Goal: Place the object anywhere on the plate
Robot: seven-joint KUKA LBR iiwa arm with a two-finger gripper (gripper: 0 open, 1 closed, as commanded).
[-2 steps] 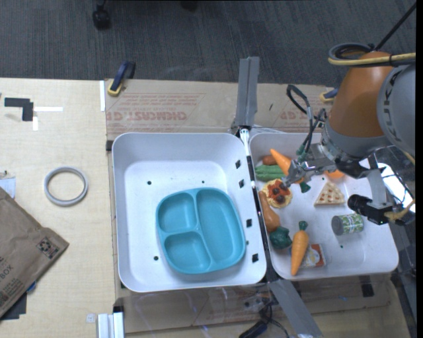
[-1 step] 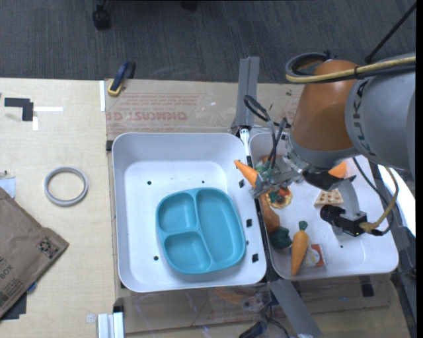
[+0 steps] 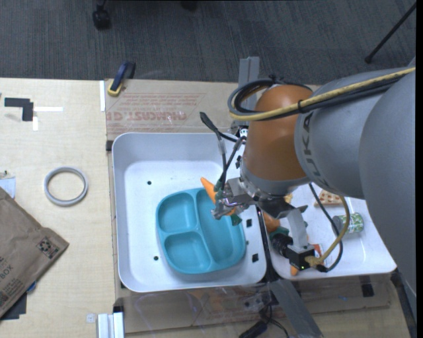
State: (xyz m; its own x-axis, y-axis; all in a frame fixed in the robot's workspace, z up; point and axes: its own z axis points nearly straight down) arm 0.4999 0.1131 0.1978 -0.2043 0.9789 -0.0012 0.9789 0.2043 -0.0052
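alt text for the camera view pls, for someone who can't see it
Grey arm's gripper hangs over the right edge of a blue divided plate in the left white bin. An orange object shows beside it.

Dark grey carpet (image 3: 198, 33) runs along the top, with a chair caster (image 3: 101, 16) on it. The bench (image 3: 53, 138) is pale wood, evenly lit.

Blue three-compartment plate (image 3: 198, 231) lies in left white bin (image 3: 132, 198). Gripper (image 3: 225, 206) sits over plate's right edge, an orange object (image 3: 210, 187) just beside it; whether it is gripped cannot be told. Right bin (image 3: 370, 257) holds a green-labelled can (image 3: 350, 223). Tape ring (image 3: 66, 185) on bench.
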